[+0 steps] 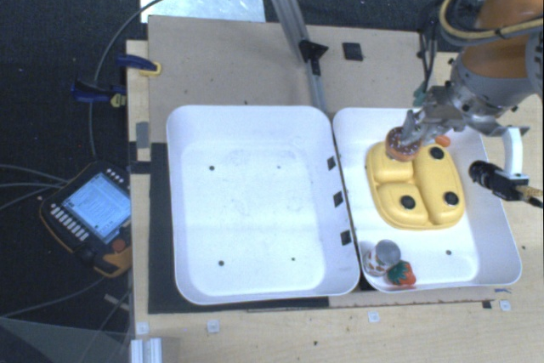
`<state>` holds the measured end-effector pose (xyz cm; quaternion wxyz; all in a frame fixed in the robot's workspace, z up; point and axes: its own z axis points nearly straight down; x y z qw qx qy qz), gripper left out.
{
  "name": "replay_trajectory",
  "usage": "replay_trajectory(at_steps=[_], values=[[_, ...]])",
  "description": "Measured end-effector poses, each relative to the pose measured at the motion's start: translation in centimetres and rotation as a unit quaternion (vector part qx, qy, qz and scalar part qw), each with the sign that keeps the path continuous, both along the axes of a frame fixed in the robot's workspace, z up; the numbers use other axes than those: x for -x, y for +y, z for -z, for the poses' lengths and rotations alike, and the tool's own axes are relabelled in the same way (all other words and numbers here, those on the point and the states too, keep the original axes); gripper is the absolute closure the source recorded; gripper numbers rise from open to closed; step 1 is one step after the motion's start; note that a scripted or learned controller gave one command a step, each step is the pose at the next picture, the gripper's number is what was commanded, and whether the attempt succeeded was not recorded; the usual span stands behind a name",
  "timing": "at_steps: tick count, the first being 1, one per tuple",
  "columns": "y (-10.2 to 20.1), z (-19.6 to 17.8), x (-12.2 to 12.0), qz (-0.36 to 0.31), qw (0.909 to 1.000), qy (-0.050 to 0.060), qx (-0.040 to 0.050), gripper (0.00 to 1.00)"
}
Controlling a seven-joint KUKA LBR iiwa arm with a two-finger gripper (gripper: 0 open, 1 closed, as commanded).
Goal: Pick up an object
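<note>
We look down on a tan desk (255,64) that carries two shallow white bins side by side, sitting on a dark mat. The floor around the desk is dark carpet, crossed by several cables. A handheld control pendant (89,212) with a lit screen lies on the floor to the left, and blue and yellow clamps (127,72) grip the desk's left edge. A grey pole (285,0) slants in from the top, ending near the gap between the bins. Behind the desk we see a pale, shiny patch of floor.

The left bin (246,200) shows its bare white bottom. The right bin (493,251) holds a yellow moulded toy (416,187) with dark round spots, lying in its upper half. In the bin's near left corner lie a small grey round piece (388,251) and, touching it, a small orange and green object (401,272).

The arm (501,21) reaches in from the right. The gripper (410,136) points down at the toy's upper left corner, where a small brownish round object (399,145) sits right at its tip. Whether it is spread or pressed together we cannot tell.
</note>
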<state>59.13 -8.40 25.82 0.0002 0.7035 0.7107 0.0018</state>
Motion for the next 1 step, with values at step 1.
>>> replay_trajectory(at_steps=[1], values=[[5.96, 1.27, 0.75, 0.0, 1.0, 0.001, -0.0001, 1.0]])
